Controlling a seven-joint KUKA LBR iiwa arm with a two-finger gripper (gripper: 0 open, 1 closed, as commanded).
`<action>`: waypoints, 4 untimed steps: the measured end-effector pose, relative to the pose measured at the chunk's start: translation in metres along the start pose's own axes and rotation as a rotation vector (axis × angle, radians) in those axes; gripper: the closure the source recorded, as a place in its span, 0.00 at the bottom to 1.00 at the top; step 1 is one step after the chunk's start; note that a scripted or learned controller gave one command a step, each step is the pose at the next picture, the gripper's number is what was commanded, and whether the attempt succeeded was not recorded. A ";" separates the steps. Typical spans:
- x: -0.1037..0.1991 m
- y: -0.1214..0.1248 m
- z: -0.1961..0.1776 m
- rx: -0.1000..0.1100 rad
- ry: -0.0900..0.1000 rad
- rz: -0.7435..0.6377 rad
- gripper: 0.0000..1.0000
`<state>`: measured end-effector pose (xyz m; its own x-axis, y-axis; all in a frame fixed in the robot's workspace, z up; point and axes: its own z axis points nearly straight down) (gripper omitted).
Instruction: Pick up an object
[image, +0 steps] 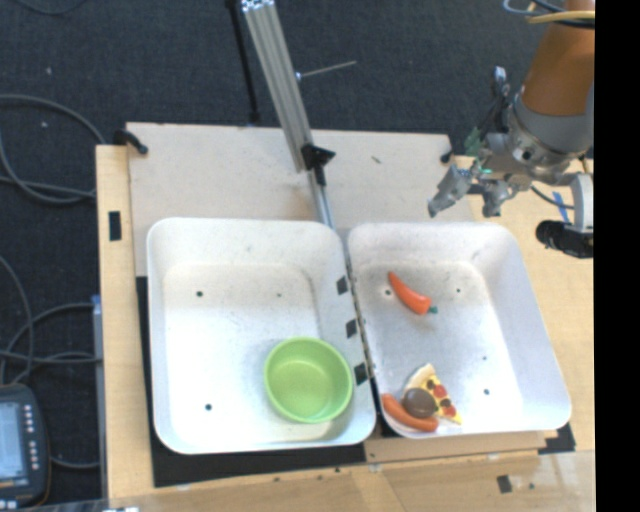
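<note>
An orange carrot (409, 294) lies in the upper middle of the right bin (520, 300). At that bin's near edge sits a small plate of toy food (422, 402) with a pizza slice, a brown lump and an orange sausage. A green bowl (308, 379) rests in the left bin (200, 300) at its near right corner. My gripper (467, 195) hangs above the far edge of the right bin, up and to the right of the carrot. Its two fingers (446, 192) stand apart, open, with nothing between them.
A slanted metal pole (285, 90) rises from behind the seam between the two bins. Cables lie on the dark floor to the left, beside a small screen (20, 440) at the bottom left.
</note>
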<state>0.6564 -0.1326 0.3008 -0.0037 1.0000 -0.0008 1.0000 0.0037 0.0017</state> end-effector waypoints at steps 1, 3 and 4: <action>0.000 0.000 0.000 0.000 -0.001 0.000 0.00; -0.012 0.002 0.123 0.006 -0.002 0.006 0.00; -0.013 -0.003 0.166 0.005 -0.002 0.006 0.00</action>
<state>0.6539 -0.1457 0.1347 0.0021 1.0000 -0.0030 1.0000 -0.0021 -0.0031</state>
